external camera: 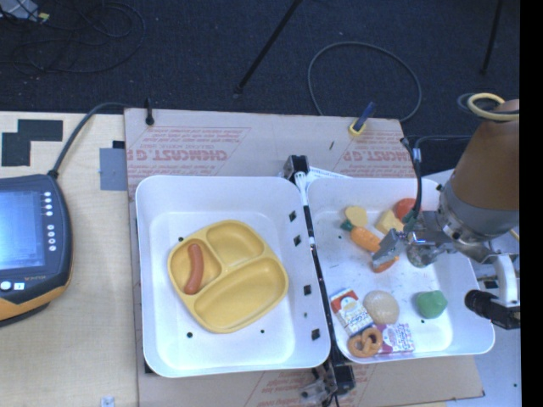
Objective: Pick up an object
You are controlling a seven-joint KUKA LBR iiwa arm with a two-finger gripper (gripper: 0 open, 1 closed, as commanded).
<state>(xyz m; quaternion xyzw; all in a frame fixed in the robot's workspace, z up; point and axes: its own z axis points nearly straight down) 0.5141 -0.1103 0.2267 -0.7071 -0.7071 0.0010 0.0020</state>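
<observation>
Toy carrot [366, 239] lies in the right bin [475, 342], just left of and slightly above the gripper [391, 252]. Its long axis runs from upper left to lower right, pointing toward the fingertips. An orange-red piece [383, 265] sits touching or just under the tips; cannot tell whether it is gripped. Whether the pincer is apart or together cannot be told. Right of the gripper and lower: green toy [431, 303]. Below it: pale round piece [381, 305], pretzel [366, 342].
</observation>
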